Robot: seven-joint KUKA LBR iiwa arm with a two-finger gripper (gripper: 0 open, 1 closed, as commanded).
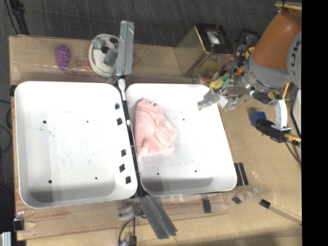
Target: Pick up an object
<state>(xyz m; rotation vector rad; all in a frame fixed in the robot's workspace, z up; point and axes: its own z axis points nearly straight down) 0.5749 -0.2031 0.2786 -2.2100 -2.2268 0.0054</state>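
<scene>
A crumpled pink cloth [152,128] is seen against the right bin's [215,173] left wall. The gripper [207,102] is over the far-right corner; its state can't be told.

bench [266,188]: tan wood | floor [154,4]: dark carpet, top | light: even, bright on bench

A soft, nubbly pink cloth [152,128] is seen in a smooth, matt white plastic bin [205,152]. The tabletop [256,158] looks like pale, unvarnished wood.
</scene>
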